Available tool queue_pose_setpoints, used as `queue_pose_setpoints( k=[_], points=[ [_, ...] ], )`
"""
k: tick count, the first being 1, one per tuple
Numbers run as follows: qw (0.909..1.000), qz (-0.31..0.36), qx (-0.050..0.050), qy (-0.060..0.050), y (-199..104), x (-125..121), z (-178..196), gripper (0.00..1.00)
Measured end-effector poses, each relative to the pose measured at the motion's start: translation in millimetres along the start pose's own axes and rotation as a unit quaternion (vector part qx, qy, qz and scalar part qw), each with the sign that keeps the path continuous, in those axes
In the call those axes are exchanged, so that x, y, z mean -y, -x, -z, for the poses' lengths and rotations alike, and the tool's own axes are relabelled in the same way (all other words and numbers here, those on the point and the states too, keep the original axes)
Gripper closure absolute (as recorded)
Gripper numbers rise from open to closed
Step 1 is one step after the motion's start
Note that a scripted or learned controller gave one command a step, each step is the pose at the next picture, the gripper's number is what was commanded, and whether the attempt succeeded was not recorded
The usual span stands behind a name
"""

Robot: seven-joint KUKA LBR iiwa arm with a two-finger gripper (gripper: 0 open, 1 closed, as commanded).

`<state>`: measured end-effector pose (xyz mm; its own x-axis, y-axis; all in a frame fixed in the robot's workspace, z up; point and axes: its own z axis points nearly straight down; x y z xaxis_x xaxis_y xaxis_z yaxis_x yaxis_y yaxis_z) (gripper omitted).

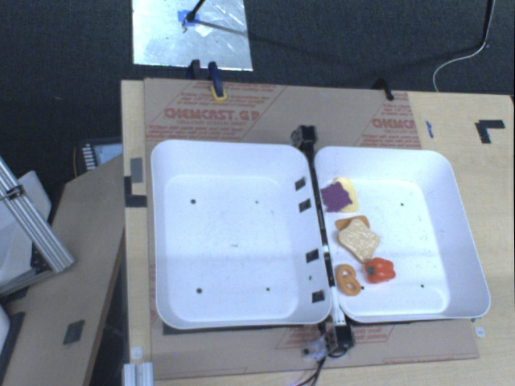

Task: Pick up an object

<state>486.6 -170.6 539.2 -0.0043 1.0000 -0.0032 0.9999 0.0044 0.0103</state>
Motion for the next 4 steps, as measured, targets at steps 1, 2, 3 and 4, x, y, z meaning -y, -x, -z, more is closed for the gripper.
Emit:
queue_pose_setpoints(
  k=[1,2,3,4],
  points=[
    [1.0,0.003,-0.003,-0.008,-56.9,0.5,-92.4,1.0],
    [1.0,-0.005,0.001,-0.001,30.9,-0.8,-47.8,1.0],
    [1.0,-0.002,0.0,-0.001,36.3,0.3,-1.1,1.0],
    [0.9999,0.003,-0.004,-0.01,-46.3,1.1,-130.1,1.0]
  ],
)
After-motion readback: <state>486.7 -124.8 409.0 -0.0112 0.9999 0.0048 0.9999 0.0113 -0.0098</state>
